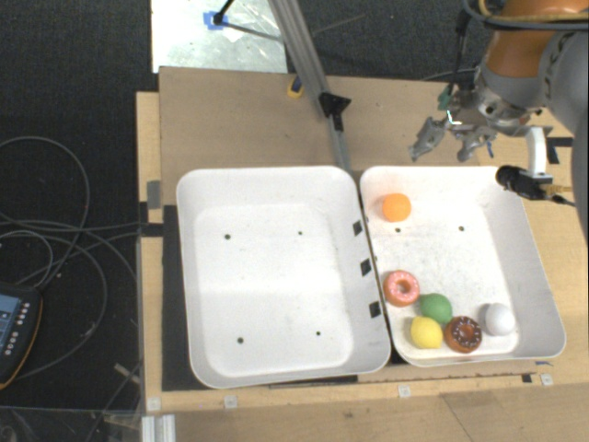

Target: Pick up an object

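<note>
The right bin [515,238] holds an orange ball [396,207] near its back left corner. A cluster lies at its front: a pink frosted donut [401,288], a green ball [436,307], a yellow lemon [426,332], a chocolate donut [463,334] and a white ball [500,319]. My gripper [448,142] hangs above the back rim of the right bin, to the right of and behind the orange ball. Its fingers are spread apart with nothing between them.
The left bin [198,247] sits beside the right one on the brown bench. A grey tripod leg [304,44] slants down to the gap between the bins at the back. Cables lie on the floor at the left.
</note>
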You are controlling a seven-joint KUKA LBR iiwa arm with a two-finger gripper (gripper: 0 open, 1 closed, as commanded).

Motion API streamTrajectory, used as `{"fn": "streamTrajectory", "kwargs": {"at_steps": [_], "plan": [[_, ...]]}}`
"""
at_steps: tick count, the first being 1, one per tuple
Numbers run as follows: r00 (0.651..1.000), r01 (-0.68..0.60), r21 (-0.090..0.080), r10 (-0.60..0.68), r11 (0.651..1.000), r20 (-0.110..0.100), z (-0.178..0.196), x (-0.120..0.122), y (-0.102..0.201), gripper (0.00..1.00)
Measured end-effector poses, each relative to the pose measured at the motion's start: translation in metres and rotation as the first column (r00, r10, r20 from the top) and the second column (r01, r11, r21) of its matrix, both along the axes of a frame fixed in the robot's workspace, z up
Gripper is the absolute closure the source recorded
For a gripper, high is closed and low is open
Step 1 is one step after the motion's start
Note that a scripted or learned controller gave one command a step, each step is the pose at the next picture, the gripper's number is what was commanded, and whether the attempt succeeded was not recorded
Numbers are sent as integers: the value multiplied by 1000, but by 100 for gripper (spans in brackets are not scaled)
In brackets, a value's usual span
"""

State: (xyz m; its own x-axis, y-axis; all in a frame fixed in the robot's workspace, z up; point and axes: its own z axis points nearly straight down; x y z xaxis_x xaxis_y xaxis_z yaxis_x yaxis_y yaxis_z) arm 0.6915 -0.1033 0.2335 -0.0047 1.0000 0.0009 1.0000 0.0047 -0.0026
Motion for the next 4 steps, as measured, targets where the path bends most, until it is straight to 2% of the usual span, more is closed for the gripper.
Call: {"fn": "streamTrajectory", "kwargs": {"at_steps": [1,3,4], "plan": [[1000,-2,-2,2,1000,4,3,1,0,0],[1000,-1,-1,1,1000,0,-114,-5,14,0],[1000,-1,-3,1,1000,-4,-142,-5,13,0]]}}
